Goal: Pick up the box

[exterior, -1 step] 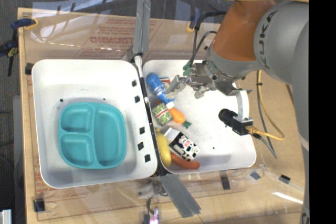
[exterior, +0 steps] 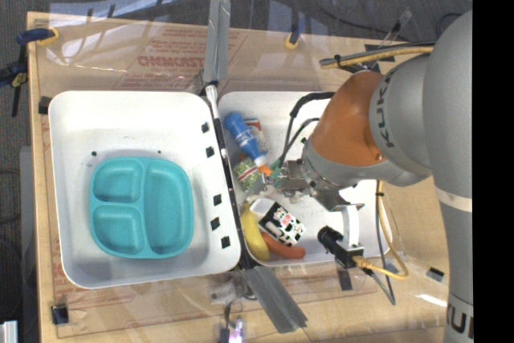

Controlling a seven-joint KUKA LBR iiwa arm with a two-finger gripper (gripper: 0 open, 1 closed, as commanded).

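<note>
The box (exterior: 283, 224), black-and-white patterned, lies near the front edge of the right bin (exterior: 277, 104), touching a banana (exterior: 252, 234) and an orange-red piece (exterior: 286, 251), so a grasp could catch a neighbour or slip. The gripper (exterior: 291, 177) hangs over the bin's middle; its opening I cannot tell. A blue bottle (exterior: 244, 135) lies toward that bin's back-left corner, and the left bin (exterior: 68, 112) holds a teal divided plate (exterior: 142, 206).

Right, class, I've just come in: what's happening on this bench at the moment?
A grey robot arm with an orange band reaches from the right over the right-hand bin. That bin holds a small heap: a blue bottle, a banana, a black-and-white patterned box and a few other items. The arm's wrist hangs above the heap's middle, beside the box, and nothing is visibly lifted. The left-hand bin holds a teal divided plate.
</note>
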